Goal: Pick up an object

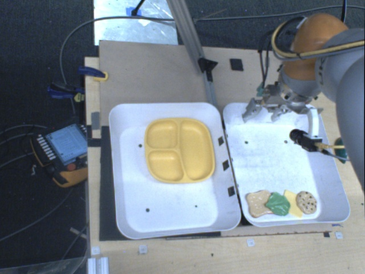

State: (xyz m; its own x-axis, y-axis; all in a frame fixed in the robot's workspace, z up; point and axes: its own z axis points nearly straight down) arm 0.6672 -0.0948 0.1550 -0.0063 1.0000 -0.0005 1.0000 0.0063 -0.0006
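**Claw up top, targets down at the near edge**

I see the claw hovering over the far end of the right bin, fingers spread and grasping nothing. The toy food sits clustered along the bin's near edge: bread slice, green leaf, cheese piece, cookie. From the claw, they lie toward the camera and slightly right, well apart. The yellow divided plate rests in the left bin.

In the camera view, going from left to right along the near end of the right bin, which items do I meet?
Bread-shaped toast piece → green leaf piece → yellow cheese piece → chocolate-chip cookie.
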